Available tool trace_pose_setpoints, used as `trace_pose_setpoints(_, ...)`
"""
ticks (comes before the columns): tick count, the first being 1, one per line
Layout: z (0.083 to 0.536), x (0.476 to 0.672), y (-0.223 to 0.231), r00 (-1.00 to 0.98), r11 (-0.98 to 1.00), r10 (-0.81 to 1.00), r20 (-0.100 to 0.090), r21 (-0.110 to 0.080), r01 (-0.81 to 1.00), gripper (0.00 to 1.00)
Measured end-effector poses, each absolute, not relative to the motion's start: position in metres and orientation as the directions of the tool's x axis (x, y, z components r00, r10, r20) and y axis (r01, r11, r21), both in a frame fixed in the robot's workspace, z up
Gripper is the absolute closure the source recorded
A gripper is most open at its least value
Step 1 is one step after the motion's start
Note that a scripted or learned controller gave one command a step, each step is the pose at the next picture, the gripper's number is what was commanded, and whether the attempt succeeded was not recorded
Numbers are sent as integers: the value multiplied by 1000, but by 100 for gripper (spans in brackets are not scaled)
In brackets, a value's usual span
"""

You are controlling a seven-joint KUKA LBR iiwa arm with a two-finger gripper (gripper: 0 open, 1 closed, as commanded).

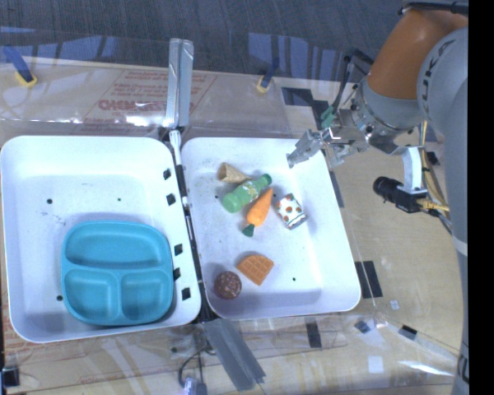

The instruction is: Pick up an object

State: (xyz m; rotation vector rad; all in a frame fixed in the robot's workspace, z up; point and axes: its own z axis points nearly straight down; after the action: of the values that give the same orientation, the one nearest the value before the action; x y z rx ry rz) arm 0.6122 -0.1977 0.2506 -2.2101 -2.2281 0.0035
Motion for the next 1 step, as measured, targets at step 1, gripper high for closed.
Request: trace_pose_setpoints(1,107,554,-173,-177,177,984,2,-4,984,0)
